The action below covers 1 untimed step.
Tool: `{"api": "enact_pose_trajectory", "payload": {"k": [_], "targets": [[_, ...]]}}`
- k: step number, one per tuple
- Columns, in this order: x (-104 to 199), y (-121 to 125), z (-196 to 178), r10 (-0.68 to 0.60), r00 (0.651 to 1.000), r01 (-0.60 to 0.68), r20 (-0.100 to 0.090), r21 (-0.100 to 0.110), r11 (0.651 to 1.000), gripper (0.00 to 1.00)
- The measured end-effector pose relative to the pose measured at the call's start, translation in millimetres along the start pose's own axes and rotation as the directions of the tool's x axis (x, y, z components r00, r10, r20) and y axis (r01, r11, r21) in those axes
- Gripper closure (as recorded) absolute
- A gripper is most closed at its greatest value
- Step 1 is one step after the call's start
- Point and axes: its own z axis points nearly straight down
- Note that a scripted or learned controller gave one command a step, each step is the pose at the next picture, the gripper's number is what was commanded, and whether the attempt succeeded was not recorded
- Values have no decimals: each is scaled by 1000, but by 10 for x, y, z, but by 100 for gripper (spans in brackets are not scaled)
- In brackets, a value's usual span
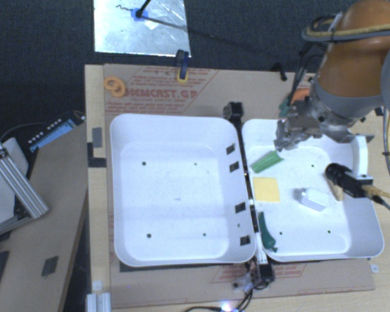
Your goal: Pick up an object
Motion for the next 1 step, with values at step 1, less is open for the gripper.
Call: {"api": "enact_pose_trajectory", "payload": {"k": [1], "targets": [[147,-124,-1574,0,1000,0,-1,-15,1000,100]]}}
